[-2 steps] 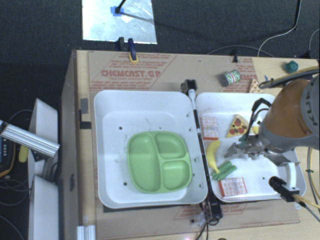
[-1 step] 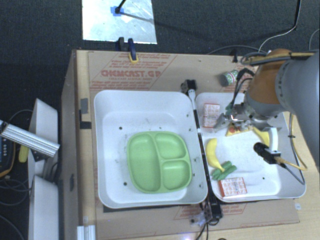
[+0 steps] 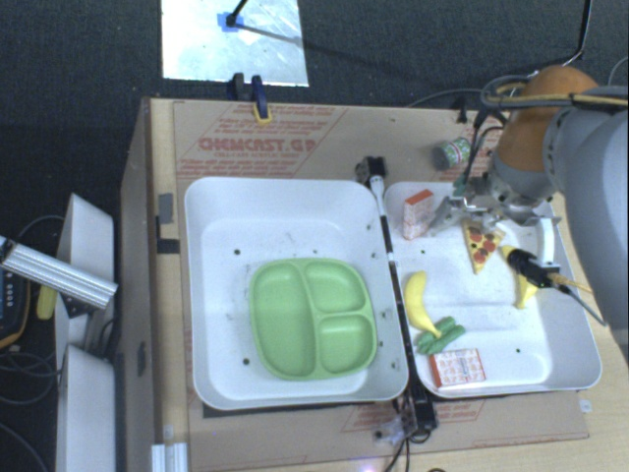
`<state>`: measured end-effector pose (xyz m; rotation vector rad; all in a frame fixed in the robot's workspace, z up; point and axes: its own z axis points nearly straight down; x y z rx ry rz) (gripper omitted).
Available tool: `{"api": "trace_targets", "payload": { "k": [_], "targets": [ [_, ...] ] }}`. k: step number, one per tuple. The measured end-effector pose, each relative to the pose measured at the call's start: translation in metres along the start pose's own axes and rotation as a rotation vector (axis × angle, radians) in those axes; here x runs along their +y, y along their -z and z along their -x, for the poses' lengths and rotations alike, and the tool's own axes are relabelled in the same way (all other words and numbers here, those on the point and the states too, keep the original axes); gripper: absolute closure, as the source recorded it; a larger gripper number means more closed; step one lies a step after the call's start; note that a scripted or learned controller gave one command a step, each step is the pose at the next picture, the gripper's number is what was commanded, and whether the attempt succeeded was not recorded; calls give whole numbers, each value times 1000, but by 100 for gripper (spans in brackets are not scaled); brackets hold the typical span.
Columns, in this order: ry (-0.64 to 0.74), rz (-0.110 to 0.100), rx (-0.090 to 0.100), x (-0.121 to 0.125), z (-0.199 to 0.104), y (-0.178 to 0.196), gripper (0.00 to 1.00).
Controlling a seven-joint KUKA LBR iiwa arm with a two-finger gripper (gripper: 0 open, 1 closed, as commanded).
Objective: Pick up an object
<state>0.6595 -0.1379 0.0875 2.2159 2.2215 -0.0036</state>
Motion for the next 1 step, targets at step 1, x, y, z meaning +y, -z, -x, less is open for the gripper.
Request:
{"api": "trace_targets", "payload": {
  "k": [1],
  "targets": [
    [1, 8, 1, -18, 25, 0, 0]
  ]
}}
